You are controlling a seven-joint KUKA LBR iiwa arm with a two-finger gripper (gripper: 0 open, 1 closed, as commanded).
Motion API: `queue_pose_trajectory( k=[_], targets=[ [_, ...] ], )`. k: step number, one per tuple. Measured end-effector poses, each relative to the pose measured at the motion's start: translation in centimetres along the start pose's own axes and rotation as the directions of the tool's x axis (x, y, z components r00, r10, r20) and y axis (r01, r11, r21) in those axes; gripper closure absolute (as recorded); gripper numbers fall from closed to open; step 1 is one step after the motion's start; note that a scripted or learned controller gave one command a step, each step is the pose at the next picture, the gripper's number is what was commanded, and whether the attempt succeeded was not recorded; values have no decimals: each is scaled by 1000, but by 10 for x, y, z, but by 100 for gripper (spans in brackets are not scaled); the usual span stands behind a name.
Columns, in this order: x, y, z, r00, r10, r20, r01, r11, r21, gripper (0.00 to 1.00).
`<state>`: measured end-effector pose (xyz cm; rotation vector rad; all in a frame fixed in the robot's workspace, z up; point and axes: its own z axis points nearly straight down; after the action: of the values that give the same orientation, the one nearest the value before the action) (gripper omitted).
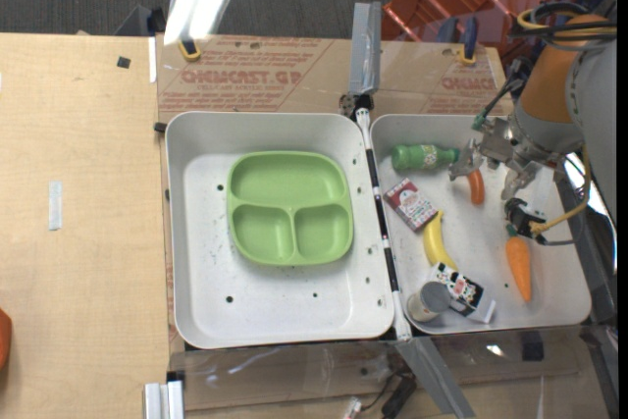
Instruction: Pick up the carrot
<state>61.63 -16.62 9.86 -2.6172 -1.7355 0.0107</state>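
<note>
The carrot (518,270) is an orange cone lying lengthwise near the right wall of the right bin (559,309). My gripper (488,176) hangs over the upper part of that bin, up and left of the carrot and apart from it. Its two fingers stand spread, so it is open. A small red-orange piece (476,187), shaped like a pepper, lies between and just below the fingertips, and neither finger clamps it. A black and yellow cable end (520,216) dangles between the gripper and the carrot's top.
The right bin also holds a green bottle (424,156), a small red and white box (410,203), a banana (437,240), a can (426,303) and a dark packet (465,293). A green divided plate (290,207) lies in the left bin (196,299).
</note>
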Motion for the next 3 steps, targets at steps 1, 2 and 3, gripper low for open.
queue_pose_trajectory(
  k=[1,2,3],
  targets=[
    [-64,-59,8,1000,-2,-11,2,1000,3,0],
    [-86,-115,9,999,47,-10,-46,999,4,0],
    [-87,-114,1,999,49,-7,-49,999,3,100]
  ],
)
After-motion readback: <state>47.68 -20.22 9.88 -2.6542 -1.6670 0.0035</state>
